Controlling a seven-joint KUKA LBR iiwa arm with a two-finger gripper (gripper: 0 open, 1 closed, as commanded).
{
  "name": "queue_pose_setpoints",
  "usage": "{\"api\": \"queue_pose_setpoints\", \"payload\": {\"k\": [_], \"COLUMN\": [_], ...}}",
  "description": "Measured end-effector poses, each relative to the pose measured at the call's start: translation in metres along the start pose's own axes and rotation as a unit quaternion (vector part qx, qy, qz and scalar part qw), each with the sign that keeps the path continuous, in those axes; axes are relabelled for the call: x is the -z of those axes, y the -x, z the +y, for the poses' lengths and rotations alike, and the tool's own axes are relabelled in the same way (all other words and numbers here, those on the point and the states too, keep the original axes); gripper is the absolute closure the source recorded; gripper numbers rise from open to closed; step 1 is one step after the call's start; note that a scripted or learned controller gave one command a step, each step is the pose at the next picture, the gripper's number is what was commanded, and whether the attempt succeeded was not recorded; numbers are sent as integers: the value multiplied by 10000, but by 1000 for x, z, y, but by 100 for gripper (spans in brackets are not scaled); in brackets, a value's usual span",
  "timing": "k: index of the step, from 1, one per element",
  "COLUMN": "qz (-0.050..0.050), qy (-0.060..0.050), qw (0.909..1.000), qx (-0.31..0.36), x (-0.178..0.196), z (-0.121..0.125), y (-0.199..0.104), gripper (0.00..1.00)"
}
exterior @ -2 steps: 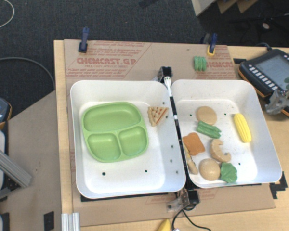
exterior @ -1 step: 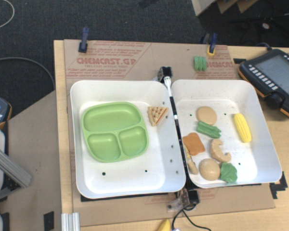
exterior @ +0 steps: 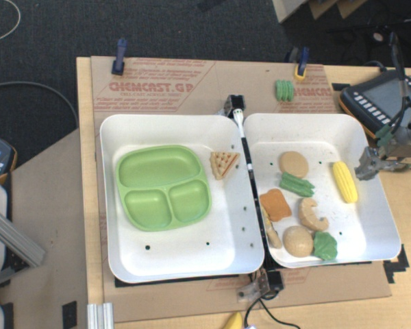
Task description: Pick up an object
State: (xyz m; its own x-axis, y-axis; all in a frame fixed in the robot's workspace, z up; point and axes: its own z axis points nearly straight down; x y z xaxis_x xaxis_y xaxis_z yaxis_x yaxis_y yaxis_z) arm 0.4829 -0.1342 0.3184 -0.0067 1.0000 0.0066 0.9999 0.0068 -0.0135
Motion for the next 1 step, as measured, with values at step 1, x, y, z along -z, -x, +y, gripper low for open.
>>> {"api": "queue_pose_setpoints", "payload": {"k": [1], "qz": [-43], "qy": [89], "qw": [9999], "qx": [-28], "x": [18], "z": [2], "y": [5], "gripper": [100]}}
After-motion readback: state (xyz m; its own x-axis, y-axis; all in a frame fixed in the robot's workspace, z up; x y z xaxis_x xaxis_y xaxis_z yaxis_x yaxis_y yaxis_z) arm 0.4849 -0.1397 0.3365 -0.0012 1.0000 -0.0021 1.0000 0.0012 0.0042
